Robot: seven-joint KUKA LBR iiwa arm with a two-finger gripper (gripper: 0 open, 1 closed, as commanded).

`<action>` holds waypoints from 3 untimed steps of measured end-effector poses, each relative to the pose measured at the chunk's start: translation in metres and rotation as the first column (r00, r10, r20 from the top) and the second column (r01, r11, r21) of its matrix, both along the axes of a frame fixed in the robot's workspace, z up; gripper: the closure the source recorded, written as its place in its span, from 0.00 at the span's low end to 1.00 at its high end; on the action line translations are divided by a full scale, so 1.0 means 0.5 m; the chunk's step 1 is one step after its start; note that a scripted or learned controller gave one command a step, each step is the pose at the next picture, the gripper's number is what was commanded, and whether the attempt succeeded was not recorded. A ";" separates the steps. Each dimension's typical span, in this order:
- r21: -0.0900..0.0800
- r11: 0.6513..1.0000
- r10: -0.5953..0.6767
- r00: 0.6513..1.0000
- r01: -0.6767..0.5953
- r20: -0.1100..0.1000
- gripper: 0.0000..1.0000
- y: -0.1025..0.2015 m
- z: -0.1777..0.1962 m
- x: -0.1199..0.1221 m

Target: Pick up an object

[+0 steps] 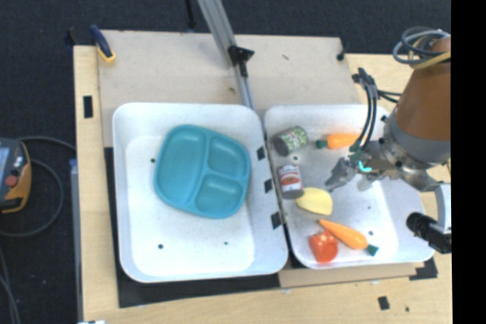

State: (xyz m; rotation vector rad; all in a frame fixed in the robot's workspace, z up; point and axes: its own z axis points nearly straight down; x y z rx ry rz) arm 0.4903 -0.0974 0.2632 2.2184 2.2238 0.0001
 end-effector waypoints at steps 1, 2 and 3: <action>0.000 1.000 0.000 1.000 0.000 0.002 0.00 0.000 0.002 0.001; -0.001 1.000 -0.003 1.000 0.003 -0.002 0.00 -0.014 -0.086 0.004; 0.000 1.000 -0.003 1.000 0.003 -0.006 0.00 -0.012 -0.213 0.001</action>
